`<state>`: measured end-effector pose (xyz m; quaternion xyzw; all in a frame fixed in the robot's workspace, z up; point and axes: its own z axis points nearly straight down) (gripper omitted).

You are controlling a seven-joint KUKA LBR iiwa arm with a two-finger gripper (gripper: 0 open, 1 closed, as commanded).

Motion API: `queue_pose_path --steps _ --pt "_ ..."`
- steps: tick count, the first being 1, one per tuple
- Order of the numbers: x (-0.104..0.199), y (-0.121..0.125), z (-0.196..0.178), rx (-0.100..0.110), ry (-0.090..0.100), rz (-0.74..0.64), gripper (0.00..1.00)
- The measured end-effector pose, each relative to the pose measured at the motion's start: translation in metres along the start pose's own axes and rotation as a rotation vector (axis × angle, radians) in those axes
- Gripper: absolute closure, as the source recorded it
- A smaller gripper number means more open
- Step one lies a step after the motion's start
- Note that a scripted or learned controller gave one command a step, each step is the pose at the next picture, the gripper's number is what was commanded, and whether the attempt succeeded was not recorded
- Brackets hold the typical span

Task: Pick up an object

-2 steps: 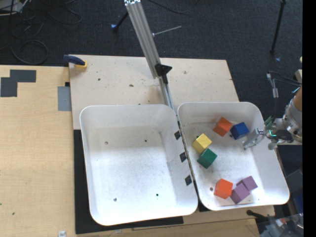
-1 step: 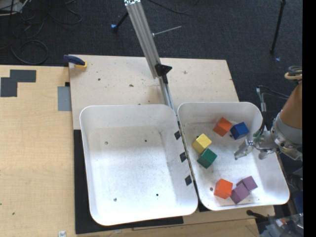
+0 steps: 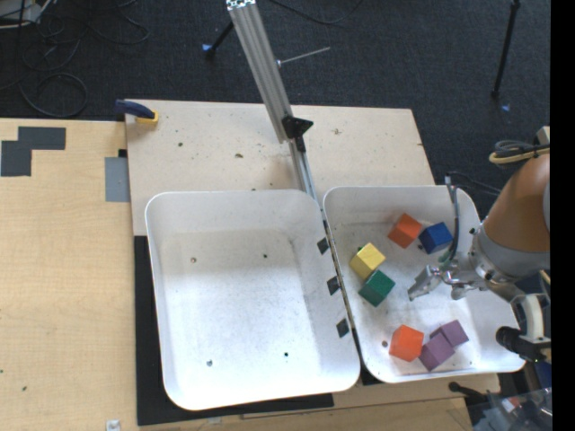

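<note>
The right bin point(image 3: 395, 197) holds several small blocks: an orange one point(image 3: 405, 231) and a blue one point(image 3: 436, 236) toward the back, a yellow one point(image 3: 367, 260) touching a green one point(image 3: 377, 287) near the divider, and an orange one point(image 3: 407, 342) beside two purple ones point(image 3: 444, 344) at the front. My gripper point(image 3: 426, 285) hangs over the middle of this bin, right of the green block and below the blue one. Its fingers look spread apart with nothing between them.
The left bin point(image 3: 180, 206) lies beside the right one, with black clips point(image 3: 333, 285) along the shared wall. A slanted metal pole point(image 3: 265, 65) rises behind the bins. The arm's orange band point(image 3: 526, 206) fills the right edge.
</note>
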<state>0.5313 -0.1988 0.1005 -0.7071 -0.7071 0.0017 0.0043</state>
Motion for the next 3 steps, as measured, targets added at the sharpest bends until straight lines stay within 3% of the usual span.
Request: queue_pose_path --steps 1,2,3 --pt "0.0 0.0 0.009 -0.006 -0.002 0.003 0.0" --pt "-0.001 0.0 -0.001 -0.005 -0.001 0.008 1.0" --pt "-0.009 0.007 -0.052 -0.01 -0.005 -0.001 1.0"
